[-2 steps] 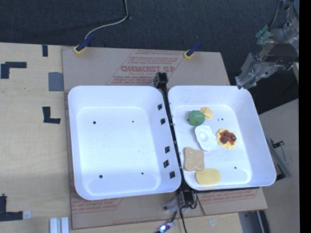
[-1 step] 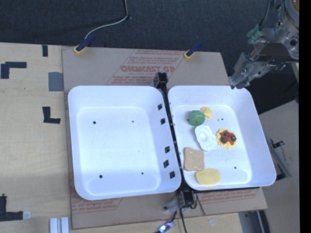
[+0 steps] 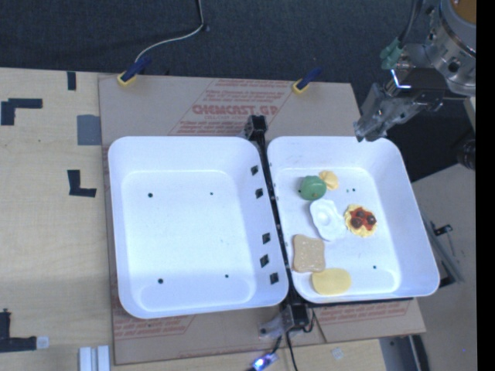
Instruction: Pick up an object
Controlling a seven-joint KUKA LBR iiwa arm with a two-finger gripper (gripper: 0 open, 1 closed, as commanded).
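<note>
The right bin (image 3: 387, 161) holds several small food-like objects: a green round piece (image 3: 312, 186), a small yellow piece (image 3: 329, 179), a white fried-egg shape (image 3: 327, 219), a yellow disc with red topping (image 3: 360, 219), a tan toast slice (image 3: 308, 253) and a pale yellow oval (image 3: 332, 281). My gripper (image 3: 372, 127) hangs above the bin's far right rim, well apart from all of them. Nothing shows between its fingers.
The left bin (image 3: 124, 207) sits beside the right one, joined by a black hinge strip (image 3: 265, 207). Both rest on a cardboard sheet (image 3: 224, 107) held by two blue-yellow clamps. A white cable (image 3: 178, 37) trails across the dark backdrop.
</note>
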